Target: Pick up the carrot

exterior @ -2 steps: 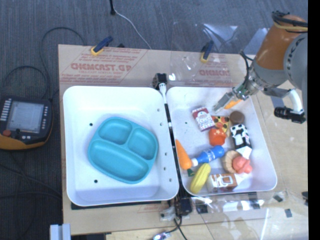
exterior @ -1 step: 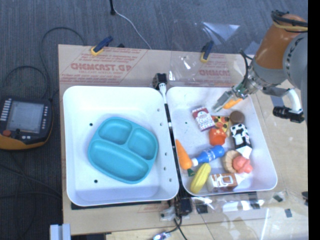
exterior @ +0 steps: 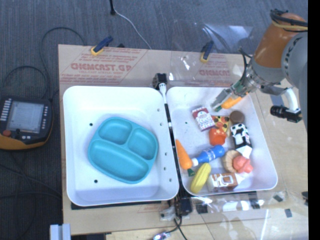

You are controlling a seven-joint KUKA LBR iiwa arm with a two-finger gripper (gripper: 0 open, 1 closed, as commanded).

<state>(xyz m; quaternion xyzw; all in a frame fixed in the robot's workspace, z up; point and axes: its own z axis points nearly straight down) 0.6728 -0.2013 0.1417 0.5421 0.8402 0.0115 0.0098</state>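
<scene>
I read the grey two-finger gripper at upper right of the frame as closed on a small orange carrot, raised off the right white bin (another orange carrot-like piece leans on that bin's left wall).

Grey arm, orange band, black cable

fingers grip a carrot above the right bin.
</scene>
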